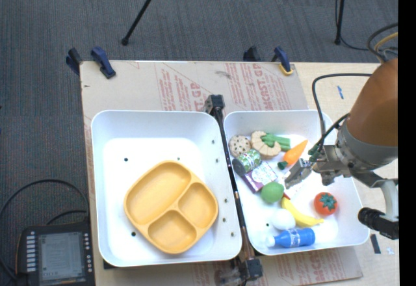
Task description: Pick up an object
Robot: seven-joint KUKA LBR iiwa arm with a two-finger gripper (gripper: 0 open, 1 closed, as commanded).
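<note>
At the near edge of the right bin (354, 236) lay a blue-and-white bottle (292, 238), with a white egg (283, 220) and a yellow banana (300, 214) just beyond it and a red tomato (325, 203) towards the bin's right side. All rested on the bin floor. Further in sat a green lime (272, 192), a purple packet (261, 175) and a small green-labelled can (247, 161). An orange carrot (294, 152), a cookie (239, 145) and a sandwich-like piece with green filling (270, 142) lay nearest the far wall.

The gripper (298, 174) hung low over the middle of this bin, between the carrot and the lime. Whether it was open or closed could not be determined; no object was seen between its fingers.

The left bin (107, 132) carried a yellow divided plate (170, 205).

Assessment: nothing lifted; the approach appeared made, while grasp and lift remained outstanding.
</note>
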